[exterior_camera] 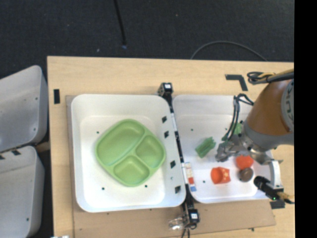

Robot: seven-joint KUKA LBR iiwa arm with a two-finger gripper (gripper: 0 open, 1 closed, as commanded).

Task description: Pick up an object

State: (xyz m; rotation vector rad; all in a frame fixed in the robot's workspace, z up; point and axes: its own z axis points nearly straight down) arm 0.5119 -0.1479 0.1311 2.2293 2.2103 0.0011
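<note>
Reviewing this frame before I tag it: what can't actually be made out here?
- Gripper: in the camera view the wrist covers it from above, so whether it is open or shut, or holding anything, cannot be told.
- Red object: partly under the wrist; its shape is unclear.
- Brown round object: too small and blurred to identify.
- Orange object and green object: blurred; what they are cannot be made out.
- Right bin: its right side is hidden by the arm.
</note>
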